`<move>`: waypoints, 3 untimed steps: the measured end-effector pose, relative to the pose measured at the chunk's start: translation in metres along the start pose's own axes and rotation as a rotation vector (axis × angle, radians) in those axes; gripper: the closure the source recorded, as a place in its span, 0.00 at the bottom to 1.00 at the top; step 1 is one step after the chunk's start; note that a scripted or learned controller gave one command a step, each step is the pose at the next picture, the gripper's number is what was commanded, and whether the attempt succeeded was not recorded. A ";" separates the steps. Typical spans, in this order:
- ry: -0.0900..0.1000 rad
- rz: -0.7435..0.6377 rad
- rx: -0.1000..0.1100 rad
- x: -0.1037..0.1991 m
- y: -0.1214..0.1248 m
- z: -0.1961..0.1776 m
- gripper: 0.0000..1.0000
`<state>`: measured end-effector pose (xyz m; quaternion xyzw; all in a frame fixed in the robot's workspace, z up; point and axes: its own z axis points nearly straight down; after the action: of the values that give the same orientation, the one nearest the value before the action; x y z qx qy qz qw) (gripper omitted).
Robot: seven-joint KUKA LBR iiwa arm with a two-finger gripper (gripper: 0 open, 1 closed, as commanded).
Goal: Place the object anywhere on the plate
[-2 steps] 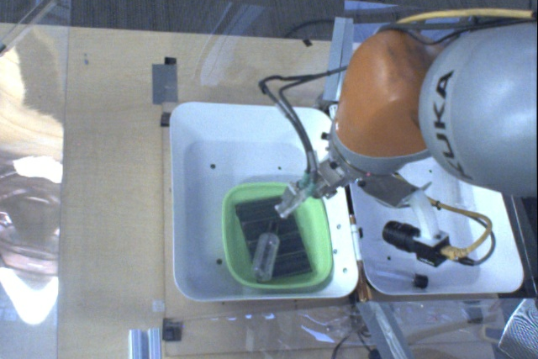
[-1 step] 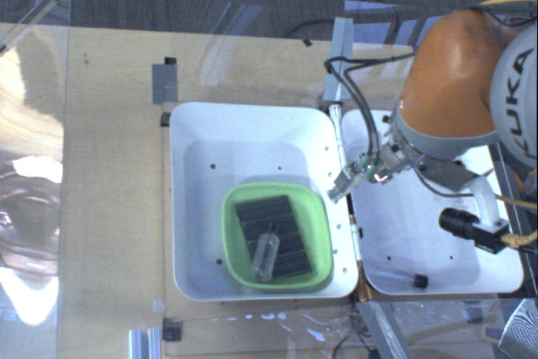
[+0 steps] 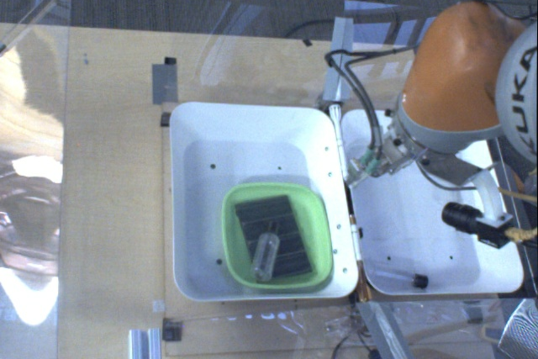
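A small clear cylindrical object, like a vial or little bottle, is seen lying on the green plate, tilted slightly from upright in the view and resting across a dark ribbed insert that covers the plate's floor. The object is placed toward the near side of the plate, with its lower end close to the plate's front rim. The plate, square with rounded corners, is set in the near right part of the left bin, just beside that bin's right wall.

The right bin is touching the left one along their shared edge. A small dark item is seen near its front wall; what it is cannot be told.

The tool is held over the left edge of the right bin, near the dividing rim and well apart from the object. Nothing is seen in it, and whether it is released or clenched cannot be told, as it is largely hidden beneath the orange band of the arm. Both bins are carried by the pale wooden worktop.
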<state>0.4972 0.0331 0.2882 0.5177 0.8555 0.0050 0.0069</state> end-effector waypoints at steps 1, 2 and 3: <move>0.000 -0.192 0.004 -0.065 0.027 -0.084 1.00; 0.007 -0.398 0.009 -0.015 0.035 0.072 1.00; 0.003 -0.403 0.005 -0.056 0.039 -0.057 1.00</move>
<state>0.5567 0.0013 0.3464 0.3357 0.9419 0.0023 0.0050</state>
